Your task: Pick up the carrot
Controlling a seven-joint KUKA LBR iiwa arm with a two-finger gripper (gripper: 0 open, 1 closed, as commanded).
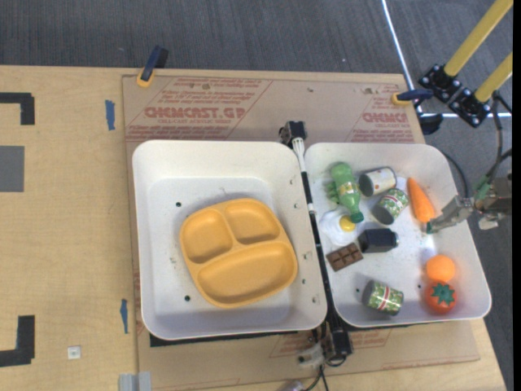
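the carrot (420,199) lies in the right bin (468,300), up near its far right corner, with its long axis running from a narrow upper-left tip down to a blunter lower-right end. the pincer (444,216) reaches in from the right edge, its grey tip just beside that lower end, a touch right and below — so the carrot sits up and to the left of it. whether the pincer is released or clenched i cannot tell; nothing is visibly caught in it, and the carrot looks to be resting on the bin floor.

the carrot is smooth, matte orange plastic, a tapered cone that would likely roll if nudged sideways. close neighbours matter here: a small can (391,204) lies just left of it, and a second can (377,181) further up-left. below sit an orange ball (440,268) and a tomato (440,296), both round and glossy.

the left bin (155,243) holds a yellow divided tray (238,251), well apart from all this. the coming move probably turns on closing across the carrot's narrow width — not along its length.
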